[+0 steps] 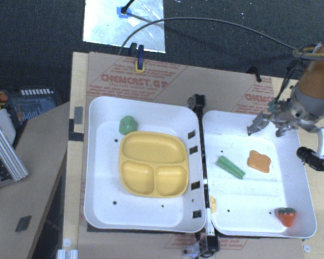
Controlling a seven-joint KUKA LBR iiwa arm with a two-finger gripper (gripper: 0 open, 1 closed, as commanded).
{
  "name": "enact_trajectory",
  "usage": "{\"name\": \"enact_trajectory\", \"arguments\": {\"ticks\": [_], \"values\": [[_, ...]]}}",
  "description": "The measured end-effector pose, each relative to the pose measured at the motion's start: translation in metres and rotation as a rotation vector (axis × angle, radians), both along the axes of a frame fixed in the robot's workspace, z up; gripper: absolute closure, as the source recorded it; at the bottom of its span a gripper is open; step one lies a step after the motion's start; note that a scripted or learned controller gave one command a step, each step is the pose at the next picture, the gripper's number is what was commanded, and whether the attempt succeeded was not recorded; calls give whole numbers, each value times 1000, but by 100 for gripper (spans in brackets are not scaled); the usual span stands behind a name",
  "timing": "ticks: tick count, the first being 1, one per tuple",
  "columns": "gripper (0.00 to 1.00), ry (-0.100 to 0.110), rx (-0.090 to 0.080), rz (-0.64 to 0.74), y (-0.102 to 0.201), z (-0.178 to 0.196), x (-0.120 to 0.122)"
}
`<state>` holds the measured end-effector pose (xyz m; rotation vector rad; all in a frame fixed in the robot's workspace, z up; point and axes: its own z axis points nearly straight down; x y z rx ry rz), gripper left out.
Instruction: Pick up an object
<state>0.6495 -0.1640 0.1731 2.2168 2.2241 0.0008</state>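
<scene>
In the right bin [298, 183] lie a green stick-shaped piece [230, 166], an orange flat piece [259, 161] and a red piece with a green top [286, 216] near the front right corner. My gripper [268, 127] hangs over the bin's back edge, above and behind the orange piece. Its two fingers are spread apart with nothing between them. A small green lump [128, 124] sits in the left bin [99, 166], behind a yellow divided plate [153, 164].
A small yellow bit [212, 204] lies at the right bin's left wall. The black divider [200, 157] runs between the bins. A cable arcs over the back of the bench. A black part [311, 158] sticks out by the right rim.
</scene>
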Motion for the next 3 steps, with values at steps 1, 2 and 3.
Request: {"name": "enact_trajectory", "arguments": {"ticks": [1,2,3], "values": [[0,1,0,-2,-9,-46,1],[100,-4,-1,-1,-9,-32,3],[100,-7,-1,2,-10,20,14]]}}
